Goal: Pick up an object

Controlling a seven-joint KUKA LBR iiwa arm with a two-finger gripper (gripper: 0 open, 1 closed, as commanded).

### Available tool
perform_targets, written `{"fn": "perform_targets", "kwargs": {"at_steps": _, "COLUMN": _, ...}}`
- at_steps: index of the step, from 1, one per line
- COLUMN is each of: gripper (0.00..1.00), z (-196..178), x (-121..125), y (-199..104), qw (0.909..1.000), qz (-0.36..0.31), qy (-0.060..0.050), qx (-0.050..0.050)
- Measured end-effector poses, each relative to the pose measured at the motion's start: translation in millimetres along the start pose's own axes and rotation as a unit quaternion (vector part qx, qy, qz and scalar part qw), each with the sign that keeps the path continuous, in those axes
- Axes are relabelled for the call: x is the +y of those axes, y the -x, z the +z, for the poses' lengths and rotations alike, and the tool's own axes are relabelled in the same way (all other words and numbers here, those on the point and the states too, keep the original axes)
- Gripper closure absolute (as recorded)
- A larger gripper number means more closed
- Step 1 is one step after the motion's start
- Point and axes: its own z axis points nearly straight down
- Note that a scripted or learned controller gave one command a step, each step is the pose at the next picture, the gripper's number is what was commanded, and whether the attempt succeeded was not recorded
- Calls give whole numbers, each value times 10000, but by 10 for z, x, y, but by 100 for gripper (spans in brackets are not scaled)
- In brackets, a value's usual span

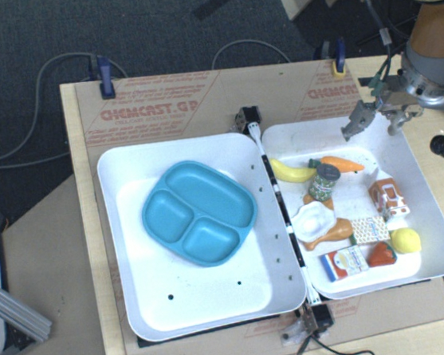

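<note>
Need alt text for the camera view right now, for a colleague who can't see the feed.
The gripper hangs open above the far edge of the right bin, holding nothing. That bin holds a banana, carrot, lemon and other small items; the left bin holds a blue divided plate.

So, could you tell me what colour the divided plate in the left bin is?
Light blue; the divided plate shows clearly in the camera view.

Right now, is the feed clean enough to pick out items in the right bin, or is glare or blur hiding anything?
Camera view: lighting is even and soft, with a slight glare on the white right bin; banana, carrot and lemon read clearly. The hand is slightly soft, over that bin's far rim; the small packets' print is too small to read.
</note>
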Motion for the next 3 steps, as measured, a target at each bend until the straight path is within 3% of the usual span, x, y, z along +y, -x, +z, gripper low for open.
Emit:
{"fn": "perform_targets", "kwargs": {"at_steps": 1, "gripper": 0, "z": 1296, "x": -330, "y": -655, "qw": 10000, "qz": -23, "qy": -65, "qx": 27}}
{"fn": "perform_targets", "kwargs": {"at_steps": 2, "gripper": 100, "z": 1101, "x": -283, "y": -607, "qw": 10000, "qz": 1, "qy": 23, "qx": -5}}
{"fn": "perform_targets", "kwargs": {"at_steps": 3, "gripper": 100, "z": 357, "x": -583, "y": -1115, "qw": 10000, "qz": -25, "qy": 33, "qx": 5}}
